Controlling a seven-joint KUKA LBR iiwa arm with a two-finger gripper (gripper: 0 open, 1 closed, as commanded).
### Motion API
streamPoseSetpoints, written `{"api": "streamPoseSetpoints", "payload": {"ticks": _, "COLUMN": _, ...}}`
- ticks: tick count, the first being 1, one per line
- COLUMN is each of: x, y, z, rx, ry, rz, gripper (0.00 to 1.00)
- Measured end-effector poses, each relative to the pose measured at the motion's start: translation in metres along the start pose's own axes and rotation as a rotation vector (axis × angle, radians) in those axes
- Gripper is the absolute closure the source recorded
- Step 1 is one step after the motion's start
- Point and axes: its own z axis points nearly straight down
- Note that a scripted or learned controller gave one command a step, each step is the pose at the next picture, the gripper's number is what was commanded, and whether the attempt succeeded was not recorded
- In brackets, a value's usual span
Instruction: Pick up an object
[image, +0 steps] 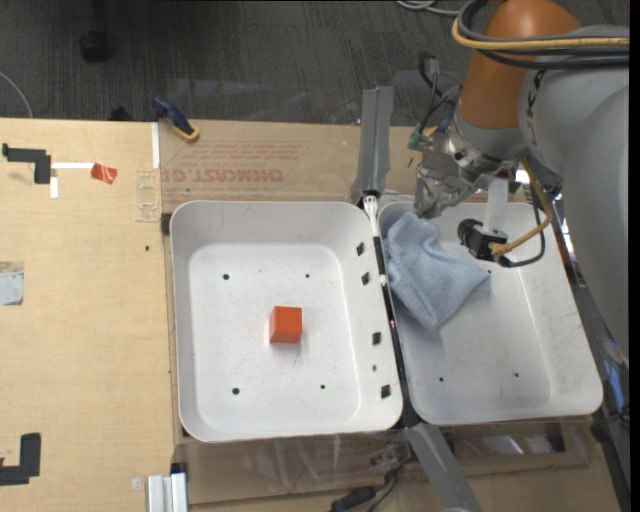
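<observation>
A blue-grey cloth (432, 275) is in the right bin (520, 400), against its left wall. Its top corner is drawn up into a peak that meets the fingertips of my gripper (427, 207). The gripper points down at the bin's far left corner and is shut on that corner of the cloth. The rest of the cloth fans out below it toward the bin floor. A small red cube (286, 325) rests near the middle of the left bin (200, 400), well away from the gripper.
The grey divider between the bins (385, 300) runs just left of the cloth. A black cable loop (490, 245) hangs from the wrist over the right bin. The wooden bench (80, 300) at the left holds small fixtures.
</observation>
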Motion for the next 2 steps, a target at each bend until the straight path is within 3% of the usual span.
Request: {"api": "streamPoseSetpoints", "payload": {"ticks": 2, "x": 0.007, "y": -0.002, "z": -0.01, "rx": 0.0, "ry": 0.001, "rz": -0.012, "gripper": 1.0}}
